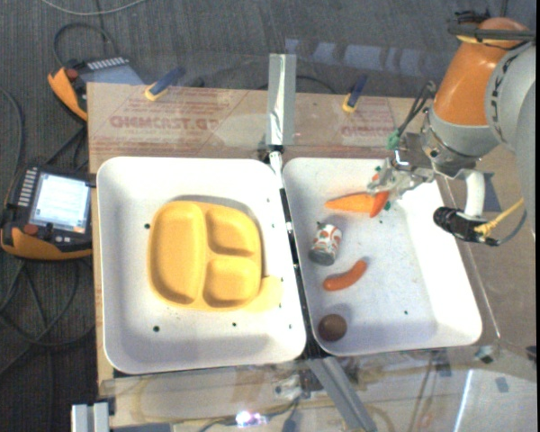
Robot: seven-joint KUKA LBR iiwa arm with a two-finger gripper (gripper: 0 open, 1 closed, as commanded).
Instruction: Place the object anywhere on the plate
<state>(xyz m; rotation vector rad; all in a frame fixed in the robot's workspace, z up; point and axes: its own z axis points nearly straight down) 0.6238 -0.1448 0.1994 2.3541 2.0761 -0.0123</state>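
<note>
Right bin (432, 313) holds tapered orange carrot (353, 203)

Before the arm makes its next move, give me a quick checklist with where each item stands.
1. Gripper is at the carrot, over its thick end in the right bin: ok.
2. Carrot clamped between the fingers: cannot tell; the tip of the arm blurs into the carrot's end.
3. Yellow plate sits flat in the left bin with its compartments free: ok.
4. Carrot on the plate: not ok; it lies in the right bin.
5. Small can, sausage and brown ball lie apart from the carrot: ok.
</note>
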